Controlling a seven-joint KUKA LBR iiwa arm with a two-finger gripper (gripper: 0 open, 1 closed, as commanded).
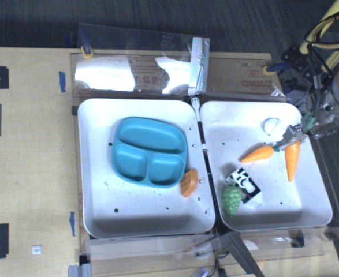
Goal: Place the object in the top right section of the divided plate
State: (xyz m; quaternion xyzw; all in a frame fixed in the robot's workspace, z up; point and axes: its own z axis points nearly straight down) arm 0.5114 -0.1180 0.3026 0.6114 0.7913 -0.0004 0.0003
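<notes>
I see the divided plate [150, 150] in the left bin [94, 172] – long axis left-right. Carrots [257, 153] in the right bin [313, 212]; end effector [299, 130] near them – grip state, can't tell.

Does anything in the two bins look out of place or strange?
One thing: a small orange piece lies in the left bin, touching the lower right rim of the blue divided plate, not in any section. Otherwise nothing looks spilled or broken.

My way to the blue divided plate [150, 150] is open from twelve o'clock and nine o'clock in the left bin [94, 154]. An orange piece [188, 183] crowds its four o'clock corner. Two carrots [259, 153] and a green lump [231, 199] clutter the right bin [308, 212].
</notes>
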